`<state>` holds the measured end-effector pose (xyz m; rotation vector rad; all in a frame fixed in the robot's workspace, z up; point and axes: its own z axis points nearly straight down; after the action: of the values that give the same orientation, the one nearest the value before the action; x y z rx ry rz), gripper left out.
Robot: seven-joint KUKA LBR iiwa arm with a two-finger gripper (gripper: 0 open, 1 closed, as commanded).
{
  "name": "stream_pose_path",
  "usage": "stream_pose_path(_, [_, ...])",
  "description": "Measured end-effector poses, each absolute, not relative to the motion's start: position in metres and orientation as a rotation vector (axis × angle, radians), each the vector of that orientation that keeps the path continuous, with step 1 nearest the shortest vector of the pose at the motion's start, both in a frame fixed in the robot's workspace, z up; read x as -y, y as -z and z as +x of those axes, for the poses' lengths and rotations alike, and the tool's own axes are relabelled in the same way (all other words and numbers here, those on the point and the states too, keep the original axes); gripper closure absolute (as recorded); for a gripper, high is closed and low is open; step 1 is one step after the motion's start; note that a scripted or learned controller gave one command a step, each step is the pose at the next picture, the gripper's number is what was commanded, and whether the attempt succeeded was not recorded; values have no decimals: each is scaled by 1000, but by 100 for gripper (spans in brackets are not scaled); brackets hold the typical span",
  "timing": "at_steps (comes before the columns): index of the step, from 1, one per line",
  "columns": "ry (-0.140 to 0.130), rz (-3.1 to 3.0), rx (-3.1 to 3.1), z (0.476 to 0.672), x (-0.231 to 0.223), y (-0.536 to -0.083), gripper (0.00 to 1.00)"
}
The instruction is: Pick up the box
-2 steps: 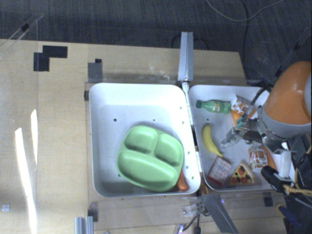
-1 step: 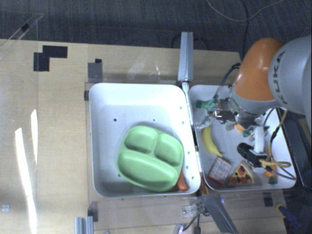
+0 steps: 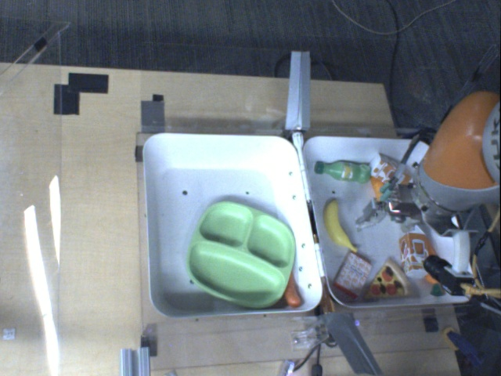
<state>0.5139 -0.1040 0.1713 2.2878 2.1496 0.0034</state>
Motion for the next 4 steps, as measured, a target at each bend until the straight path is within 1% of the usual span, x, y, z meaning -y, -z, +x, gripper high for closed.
stream_pose_path(1, [-12, 1988, -2420, 490, 88, -89, 0])
stream_pose_path(2, [-21, 1984, -2416, 493, 87, -101, 100])
stream_pose_path(3, [-21, 1984, -2416, 493, 87, -101, 0])
stream_pose_path(4, [-14, 2008, -2403, 491, 87, -89, 0])
